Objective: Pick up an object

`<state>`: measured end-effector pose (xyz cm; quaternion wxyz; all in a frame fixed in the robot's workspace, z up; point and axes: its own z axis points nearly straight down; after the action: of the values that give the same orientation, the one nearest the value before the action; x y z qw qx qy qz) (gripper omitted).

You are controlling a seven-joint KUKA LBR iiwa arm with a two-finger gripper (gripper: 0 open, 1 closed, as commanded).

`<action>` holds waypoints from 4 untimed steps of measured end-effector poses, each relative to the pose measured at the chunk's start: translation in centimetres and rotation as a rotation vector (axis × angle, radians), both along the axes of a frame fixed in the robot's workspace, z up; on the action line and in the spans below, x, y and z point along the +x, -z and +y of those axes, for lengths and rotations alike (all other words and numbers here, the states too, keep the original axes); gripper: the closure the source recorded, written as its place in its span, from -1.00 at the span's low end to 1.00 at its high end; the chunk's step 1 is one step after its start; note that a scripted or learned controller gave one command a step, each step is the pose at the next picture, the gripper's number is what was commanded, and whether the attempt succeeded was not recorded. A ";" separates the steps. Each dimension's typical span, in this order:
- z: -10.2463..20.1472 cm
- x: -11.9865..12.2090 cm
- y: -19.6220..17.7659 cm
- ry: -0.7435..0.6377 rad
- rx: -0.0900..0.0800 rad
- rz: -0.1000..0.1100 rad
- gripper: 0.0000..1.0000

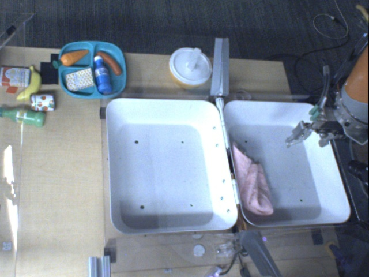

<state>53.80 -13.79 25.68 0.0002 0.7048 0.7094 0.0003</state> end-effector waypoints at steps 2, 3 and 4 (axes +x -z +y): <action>2.8 5.1 16.2 -0.159 -0.001 -0.005 -1.00; 4.7 12.2 17.0 -0.203 -0.002 -0.008 -1.00; 3.5 6.4 16.8 -0.220 -0.003 -0.009 -1.00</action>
<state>60.15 -10.28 8.89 0.0042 0.6226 0.7825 0.0024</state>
